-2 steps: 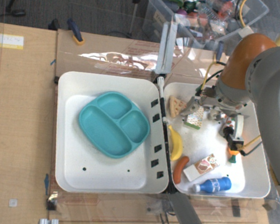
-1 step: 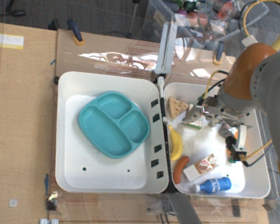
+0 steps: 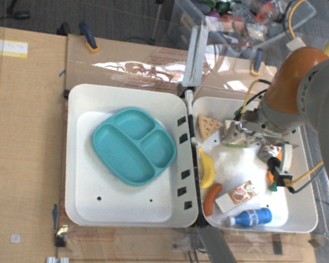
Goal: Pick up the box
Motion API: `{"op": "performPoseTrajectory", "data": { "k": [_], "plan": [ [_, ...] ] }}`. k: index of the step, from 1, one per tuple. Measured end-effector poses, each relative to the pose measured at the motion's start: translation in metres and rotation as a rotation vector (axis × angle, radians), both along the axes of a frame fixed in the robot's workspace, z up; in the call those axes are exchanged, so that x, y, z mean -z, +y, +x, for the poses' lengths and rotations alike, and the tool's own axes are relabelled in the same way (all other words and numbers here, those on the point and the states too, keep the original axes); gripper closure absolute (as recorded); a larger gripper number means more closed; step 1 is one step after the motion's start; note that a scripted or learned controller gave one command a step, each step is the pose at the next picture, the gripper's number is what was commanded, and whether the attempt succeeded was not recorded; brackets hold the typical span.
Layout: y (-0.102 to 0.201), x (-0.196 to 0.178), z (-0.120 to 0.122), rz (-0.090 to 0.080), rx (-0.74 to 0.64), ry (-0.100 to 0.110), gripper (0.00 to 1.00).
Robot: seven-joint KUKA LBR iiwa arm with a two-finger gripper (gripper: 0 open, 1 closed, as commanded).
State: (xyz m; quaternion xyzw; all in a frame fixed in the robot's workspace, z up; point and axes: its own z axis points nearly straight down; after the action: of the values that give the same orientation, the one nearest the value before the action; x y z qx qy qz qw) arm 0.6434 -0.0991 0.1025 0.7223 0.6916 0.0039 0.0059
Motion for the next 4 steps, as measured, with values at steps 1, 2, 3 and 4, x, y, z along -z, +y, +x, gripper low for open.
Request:
{"op": "performPoseTrajectory", "data": {
  "k": [1,2,3,4],
  "plan": [
    [0.118,-0.087,0.024,0.004,-0.001,0.011,1.00],
    [0.164,-0.056,-0.019,0.001,0.029,-0.007,1.00],
    [0.200,-0.062,-0.019,0.004,0.031,0.017,1.00],
    [0.281,-0.067,-0.048,0.004,0.027,0.018,1.00]
  ]
}}
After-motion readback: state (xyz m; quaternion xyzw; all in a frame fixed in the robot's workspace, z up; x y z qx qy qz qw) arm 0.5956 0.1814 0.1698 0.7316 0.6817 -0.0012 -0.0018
